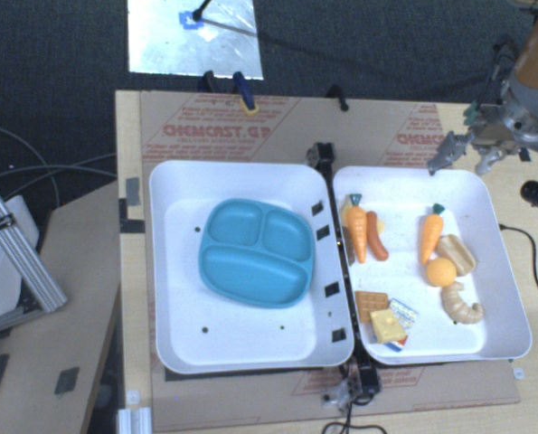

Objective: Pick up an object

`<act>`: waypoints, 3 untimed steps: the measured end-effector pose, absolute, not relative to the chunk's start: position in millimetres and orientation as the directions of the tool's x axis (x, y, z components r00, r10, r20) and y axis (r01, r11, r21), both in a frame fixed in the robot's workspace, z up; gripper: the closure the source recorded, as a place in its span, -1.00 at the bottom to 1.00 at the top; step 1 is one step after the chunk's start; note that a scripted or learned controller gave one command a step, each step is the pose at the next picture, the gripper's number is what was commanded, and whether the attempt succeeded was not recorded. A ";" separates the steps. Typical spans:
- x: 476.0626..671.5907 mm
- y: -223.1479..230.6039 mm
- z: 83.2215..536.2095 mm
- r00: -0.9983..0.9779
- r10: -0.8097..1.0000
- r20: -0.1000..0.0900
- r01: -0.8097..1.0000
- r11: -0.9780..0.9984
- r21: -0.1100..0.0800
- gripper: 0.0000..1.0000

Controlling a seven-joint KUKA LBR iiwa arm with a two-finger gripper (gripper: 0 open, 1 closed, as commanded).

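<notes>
The right bin (pixel 495 215) holds toy food: a carrot (pixel 353 229) beside a sausage (pixel 375 236) at its left. Toward its right lie a second carrot (pixel 430 233), a bread roll (pixel 459 253), an orange (pixel 440 271) and a beige croissant (pixel 463 306). A cracker (pixel 371 304) and a yellow cheese block (pixel 390 326) lie at the front. My gripper (pixel 459 159) hangs over the bin's far right edge, open, its two fingers spread with nothing between them. It is well behind the second carrot.
The left bin (pixel 178 206) bears a blue divided plate (pixel 258 251). A black divider (pixel 335 242) with clips runs between the bins. Cardboard lies under both bins, and a shiny sheet (pixel 194 25) lies behind the bench.
</notes>
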State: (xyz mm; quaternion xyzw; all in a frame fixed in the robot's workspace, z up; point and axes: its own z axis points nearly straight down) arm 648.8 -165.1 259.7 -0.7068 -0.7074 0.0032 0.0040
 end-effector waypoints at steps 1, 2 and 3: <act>650.5 -164.3 268.2 -0.003 1.000 -0.001 1.000 0.003 0.002 -1.00; 660.4 -168.7 218.1 -0.003 1.000 -0.001 1.000 0.003 0.002 -1.00; 671.2 -166.2 166.1 -0.007 1.000 -0.001 1.000 0.007 0.002 -1.00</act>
